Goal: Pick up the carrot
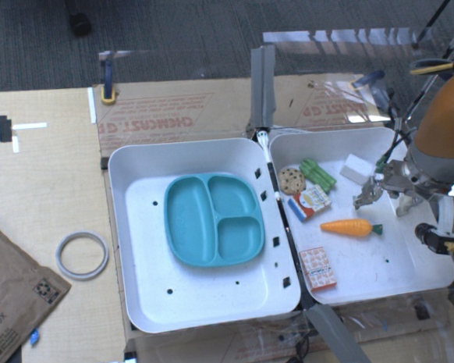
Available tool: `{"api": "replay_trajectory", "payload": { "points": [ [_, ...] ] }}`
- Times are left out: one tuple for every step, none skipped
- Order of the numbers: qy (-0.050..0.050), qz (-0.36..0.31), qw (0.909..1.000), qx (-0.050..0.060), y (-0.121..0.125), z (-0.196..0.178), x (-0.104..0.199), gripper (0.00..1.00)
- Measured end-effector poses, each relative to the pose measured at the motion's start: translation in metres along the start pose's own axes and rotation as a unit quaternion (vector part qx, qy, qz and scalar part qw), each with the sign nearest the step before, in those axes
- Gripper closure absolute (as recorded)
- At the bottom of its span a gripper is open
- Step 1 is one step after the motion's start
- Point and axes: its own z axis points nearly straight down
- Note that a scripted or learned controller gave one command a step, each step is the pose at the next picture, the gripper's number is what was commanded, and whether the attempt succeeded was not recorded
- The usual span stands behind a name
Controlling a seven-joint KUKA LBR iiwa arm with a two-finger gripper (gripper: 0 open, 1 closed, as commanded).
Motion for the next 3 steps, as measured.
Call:
{"api": "replay_trajectory", "payload": {
  "points": [
    [0.000,-0.036,0.9994,-0.002,-0.049,0.007,0.026,0.00],
    [-0.001,-0.034,0.9994,0.000,-0.048,0.001,0.025,1.00],
    [-0.001,-0.233,0.9725,-0.003,-0.021,0.007,0.063,1.00]
  ]
}}
